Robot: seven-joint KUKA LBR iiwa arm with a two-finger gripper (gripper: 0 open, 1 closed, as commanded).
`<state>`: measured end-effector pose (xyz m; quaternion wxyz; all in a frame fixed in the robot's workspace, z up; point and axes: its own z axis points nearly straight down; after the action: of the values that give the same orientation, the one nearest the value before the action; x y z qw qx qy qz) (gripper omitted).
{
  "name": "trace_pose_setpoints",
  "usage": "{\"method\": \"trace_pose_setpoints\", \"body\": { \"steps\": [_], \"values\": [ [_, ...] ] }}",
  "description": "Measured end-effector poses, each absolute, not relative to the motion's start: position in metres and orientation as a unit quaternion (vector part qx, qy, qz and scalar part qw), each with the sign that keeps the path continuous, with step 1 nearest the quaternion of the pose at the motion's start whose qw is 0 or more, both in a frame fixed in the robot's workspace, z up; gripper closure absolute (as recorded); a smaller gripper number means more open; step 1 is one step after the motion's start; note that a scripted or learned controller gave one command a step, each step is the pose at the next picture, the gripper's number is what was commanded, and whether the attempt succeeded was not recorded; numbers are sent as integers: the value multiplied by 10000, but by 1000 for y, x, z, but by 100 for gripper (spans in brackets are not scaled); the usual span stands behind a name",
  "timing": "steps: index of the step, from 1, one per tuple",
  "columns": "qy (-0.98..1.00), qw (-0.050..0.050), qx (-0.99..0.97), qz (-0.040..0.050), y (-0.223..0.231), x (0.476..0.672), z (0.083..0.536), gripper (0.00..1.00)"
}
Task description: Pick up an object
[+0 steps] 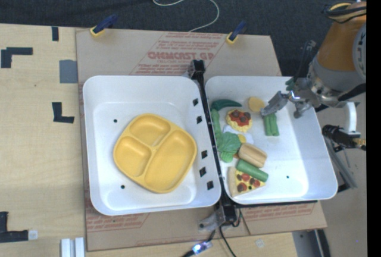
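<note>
Camera view: glossy yellow three-compartment plate (155, 152)

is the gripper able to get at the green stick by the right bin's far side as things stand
Probably yes. The gripper hangs just above and beside the green stick, which lies apart from the other toy food with nothing on top of it.

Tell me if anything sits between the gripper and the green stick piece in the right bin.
Nothing visible does. The gripper hangs just above and right of the green stick piece, with bare bin floor around it; the nearest toy, the small pizza, lies to its left.
</note>
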<state>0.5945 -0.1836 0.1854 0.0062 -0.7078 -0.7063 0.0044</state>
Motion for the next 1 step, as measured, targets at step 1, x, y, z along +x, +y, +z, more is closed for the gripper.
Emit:
{"method": "trace_pose_setpoints", "body": {
  "steps": [1],
  "values": [
    [-7075,6,-7067,7,-184,598,193,0]
  ]
}}
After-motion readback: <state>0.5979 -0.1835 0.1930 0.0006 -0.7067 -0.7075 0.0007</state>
